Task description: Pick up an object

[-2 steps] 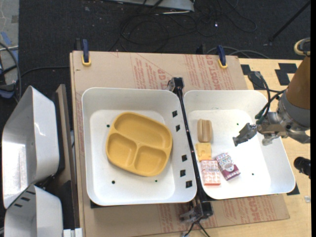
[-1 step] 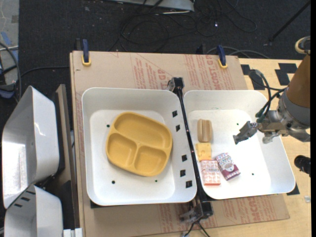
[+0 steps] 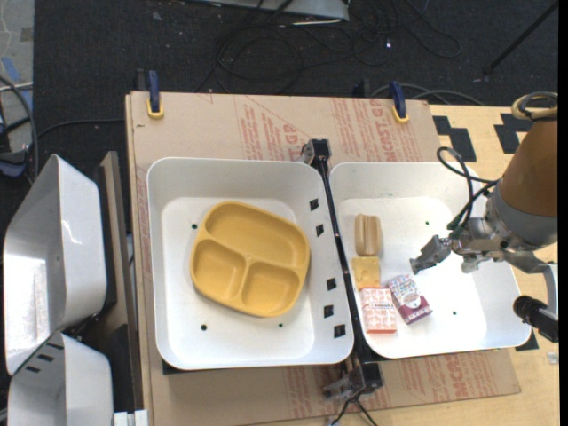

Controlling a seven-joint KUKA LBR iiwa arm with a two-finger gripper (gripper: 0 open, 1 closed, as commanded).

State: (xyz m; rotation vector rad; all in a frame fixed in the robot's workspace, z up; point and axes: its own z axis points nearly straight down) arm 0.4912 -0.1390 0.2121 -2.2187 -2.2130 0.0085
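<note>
Clutter around the gripper [image 3: 424, 257] is what you should look at first, and I use the right bin [image 3: 461, 327] as the landmark for every place. You see four small things in a column along the left side of this bin: a tan bread-like piece [image 3: 367, 234] at the top, a yellow block [image 3: 366, 270] just below it, then a red and white box [image 3: 380, 310], and beside that a small maroon carton [image 3: 409, 298], tilted. The gripper hangs over the middle of the bin, just above and to the right of the maroon carton; nothing is visible between its fingers, and whether they are apart or together you cannot tell, because the tip is dark and small. The grey arm [image 3: 532, 185] comes in over the right wall of the bin and covers that side of the floor. To the left of the right bin, touching it along a black divider, stands the left bin [image 3: 169, 238] with a yellow compartment tray [image 3: 250, 257] lying in it. Both bins rest on a cardboard sheet [image 3: 266, 118] held by two clamps at the far edge.
</note>
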